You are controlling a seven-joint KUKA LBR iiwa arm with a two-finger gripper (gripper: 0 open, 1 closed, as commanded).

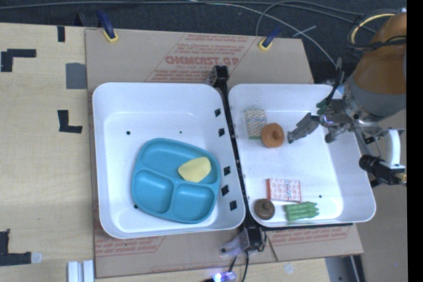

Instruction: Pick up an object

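Observation:
The right bin (pixel 344 162) holds several small things. An orange-brown ring-shaped piece (pixel 271 135) lies near its left wall, beside a small checkered packet (pixel 255 122). Toward the front lie a red-and-white card box (pixel 284 190), a dark brown round piece (pixel 264 209) and a green ridged piece (pixel 301 211). My gripper (pixel 316 134) hangs over the right bin's upper middle, just right of the ring-shaped piece. Its fingers are spread open with nothing between them.
The left bin (pixel 109 142) carries a blue divided plate (pixel 158 191) with a yellow lump (pixel 195 170) on it. A black divider (pixel 228 142) joins the two bins. Cables (pixel 291 10) trail across the dark floor behind the bench.

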